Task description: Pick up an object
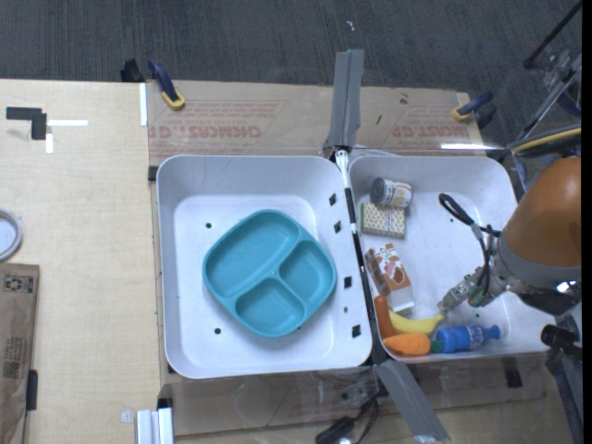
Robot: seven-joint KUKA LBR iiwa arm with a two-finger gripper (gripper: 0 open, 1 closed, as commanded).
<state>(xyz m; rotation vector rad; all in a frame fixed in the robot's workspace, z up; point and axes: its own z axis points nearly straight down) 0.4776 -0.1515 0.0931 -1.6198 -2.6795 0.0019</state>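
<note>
From the fixed overhead camera, the grey arm with its orange band (553, 213) comes in from the right and bends down into the right shallow white plastic bin (427, 166). Its two-finger metal gripper (460, 295) hangs low over the bin floor near the front right corner. The tip is small and blurred, so I cannot tell how wide the pincer stands, nor whether anything sits between its tips.

Just in front of the gripper lies a blue plastic bottle (465, 338) on its side along the front wall. To the bottle's left a yellow toy banana (414, 322) rests close against an orange carrot-shaped toy (406, 344); the banana's right end is near the gripper tip, though whether they touch is unclear. A flat brown-and-white snack packet (390, 273) lies further left, tilted, beside the divider. Above it sits a beige waffle-patterned block (384, 219), and just behind that a small tin can (392, 192) on its side. Black-handled scissors or a loop of black cable (457, 211) lie toward the bin's back right, close to the arm.

The left white bin (176, 248) holds a teal plastic divided plate (269, 272) with three compartments, lying flat at its middle, well apart from the gripper.
</note>
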